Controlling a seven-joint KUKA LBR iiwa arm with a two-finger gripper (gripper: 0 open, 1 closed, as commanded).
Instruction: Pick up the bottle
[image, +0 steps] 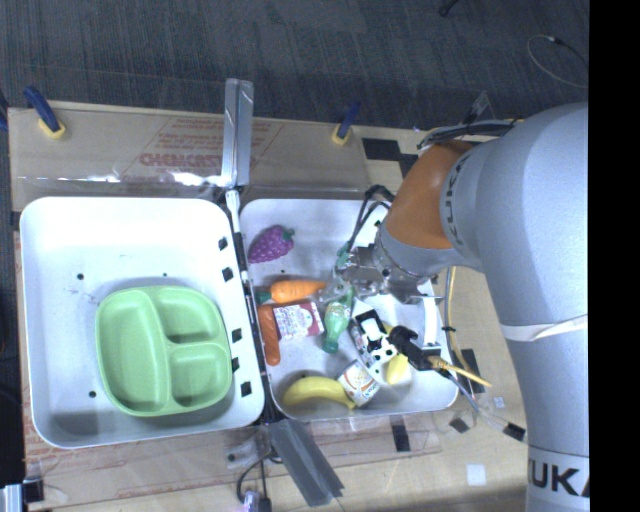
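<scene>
- Item: green bottle (334, 322), small and translucent, lying in the right bin (300, 215), near the middle of its floor.
- Long axis: runs almost along the view's vertical. The upper end tips slightly right, toward the gripper, and the lower end points at the banana (314, 391).
- Gripper (347, 272): low over the right bin, at the bottle's upper end or just above it; contact cannot be judged at this slant. How wide it stands open cannot be told, since the wrist hides it from the camera.
- Key relation: the bottle lies just below and slightly left of the gripper in the view. A grasp would likely call for a short shift along the bottle's length toward its middle, closing across the narrow width.
- Neighbours: carrot (295, 291) just beside the bottle's top left; red-and-white packet (297, 321) close along its left flank; small labelled container (360, 383) near its lower right. Room on either side looks tight.
- Further contents: purple grapes (271, 243) at the upper left of the right bin, well apart from the bottle.
- Left bin (40, 300): holds a green divided plate (165, 350).
- Surface: smooth white bin floor, on which a lying bottle may roll or slide if nudged.
</scene>
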